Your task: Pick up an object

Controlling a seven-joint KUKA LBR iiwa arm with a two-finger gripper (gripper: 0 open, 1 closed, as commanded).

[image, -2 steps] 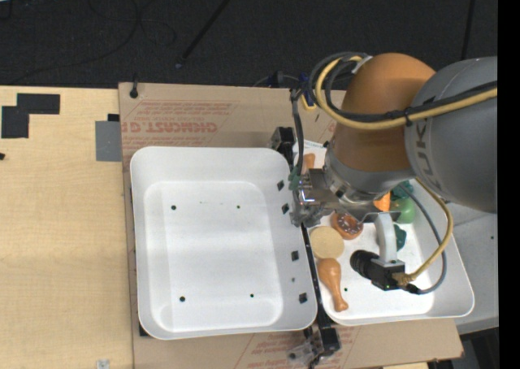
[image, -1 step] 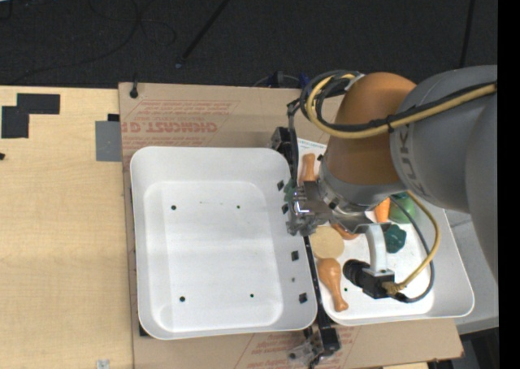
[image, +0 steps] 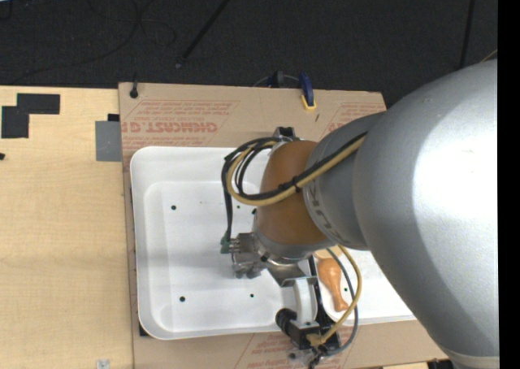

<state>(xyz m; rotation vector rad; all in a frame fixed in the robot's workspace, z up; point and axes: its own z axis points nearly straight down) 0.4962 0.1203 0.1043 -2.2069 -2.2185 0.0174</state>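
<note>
An orange, elongated object lies in the white bin near its front edge, partly crossed by a yellow cable. My gripper hangs low over the bin floor, to the left of that object and apart from it. The grey arm with its orange band reaches in from the right and hides the right part of the bench.
The white bin rests on a cardboard sheet with red print. A blue clamp holds the sheet's far edge. Bare wooden bench lies to the left, and the bin's left half shows bare floor.
</note>
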